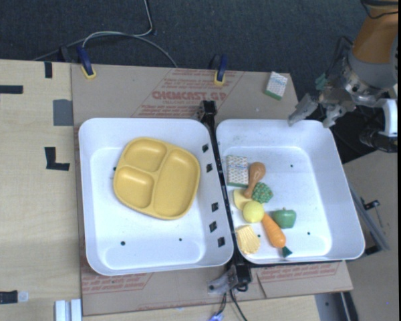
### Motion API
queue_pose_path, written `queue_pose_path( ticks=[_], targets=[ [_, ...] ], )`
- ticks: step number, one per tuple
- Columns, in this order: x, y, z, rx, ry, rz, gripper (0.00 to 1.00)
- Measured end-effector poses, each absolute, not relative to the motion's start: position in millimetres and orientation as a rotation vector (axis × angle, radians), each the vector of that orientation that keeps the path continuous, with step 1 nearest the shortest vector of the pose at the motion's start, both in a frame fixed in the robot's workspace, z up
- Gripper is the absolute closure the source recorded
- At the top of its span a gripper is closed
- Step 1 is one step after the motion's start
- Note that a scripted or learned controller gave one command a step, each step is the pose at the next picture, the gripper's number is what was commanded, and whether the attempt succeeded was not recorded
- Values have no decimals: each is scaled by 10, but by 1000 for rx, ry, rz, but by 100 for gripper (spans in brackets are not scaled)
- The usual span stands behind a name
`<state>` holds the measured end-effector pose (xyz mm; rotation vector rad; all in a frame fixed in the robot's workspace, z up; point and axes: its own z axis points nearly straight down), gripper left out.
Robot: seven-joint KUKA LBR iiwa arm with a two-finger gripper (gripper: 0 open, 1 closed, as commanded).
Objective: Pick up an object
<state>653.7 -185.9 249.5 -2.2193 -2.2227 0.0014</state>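
Observation:
Toy food lies in the left half of the right bin (321,179): a checkered grey square (237,170), a brown drumstick (255,174), a broccoli floret (261,193), a yellow lemon (252,212), a green pepper (285,217), an orange carrot (275,231) and a pale yellow ridged piece (248,239). My gripper (313,118) hangs over the right bin's far rim, up and to the right of the food. It is open, with nothing between its fingers.
The left bin (97,199) holds a yellow divided plate (156,177). A small green-and-white box (277,85) sits on the cardboard behind the right bin. Clamps and cables lie along the far bench edge.

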Motion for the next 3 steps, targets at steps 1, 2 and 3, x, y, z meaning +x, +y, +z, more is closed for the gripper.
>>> queue_pose_path(
  ticks=[1, 2, 3],
  targets=[
    [6200, -1056, 1442, -2216, -2221, 3, 0],
    [6221, -1055, 899, -2218, -2226, -8, 0],
    [6254, -1033, 1031, -2222, -2229, -23, 100]
  ],
)
